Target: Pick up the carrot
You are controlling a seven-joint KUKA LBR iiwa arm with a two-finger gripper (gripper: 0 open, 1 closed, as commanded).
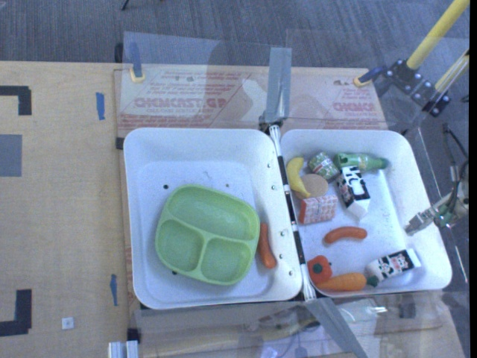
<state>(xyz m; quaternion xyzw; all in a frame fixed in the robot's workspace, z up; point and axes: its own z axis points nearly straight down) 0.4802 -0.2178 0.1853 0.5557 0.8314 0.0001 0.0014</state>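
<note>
The carrot (344, 281) is an orange tapered piece with a small green tip at its right end. It lies flat near the front edge of the right bin (417, 155). A red-and-green pepper-like toy (319, 268) touches its left end. A black-and-white carton (393, 265) lies just to its right. A similar orange sausage-shaped piece (345, 234) sits a little farther back in the same bin. Another such piece (265, 246) lies in the left bin (149, 155).
A green divided plate (206, 233) takes up much of the left bin. The right bin also holds a banana (296, 174), a green bottle (361, 160), a pink box (318, 208) and a second carton (352, 187). A metal clamp-like part (431, 216) juts over the right bin's right rim.
</note>
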